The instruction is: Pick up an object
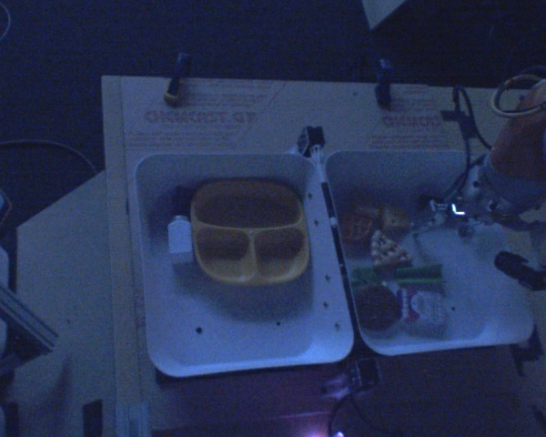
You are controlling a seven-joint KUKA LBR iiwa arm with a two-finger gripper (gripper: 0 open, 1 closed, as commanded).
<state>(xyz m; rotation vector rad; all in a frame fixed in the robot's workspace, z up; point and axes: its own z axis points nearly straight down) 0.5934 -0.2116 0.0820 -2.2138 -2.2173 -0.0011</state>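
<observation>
left bin (164,353): yellow divided tray (250,241), small white bottle (179,238) touching its left | right bin (510,321): clustered toy food (391,271) | gripper (448,211) above, near food; finger state unclear

Arm (528,148) reads grey under the dim blue light, with a rounded orange band above the wrist, at the top right corner of the right bin (491,330). A pale looped cable (514,94) sits just above that band, and thin dark cables trail off the wrist toward the bin's back wall. Gripper (455,215) end is a cluster of small metallic-looking parts with one bright white point of light on it, over the bin's upper right area; finer detail is too dark and blurred to tell.
</observation>
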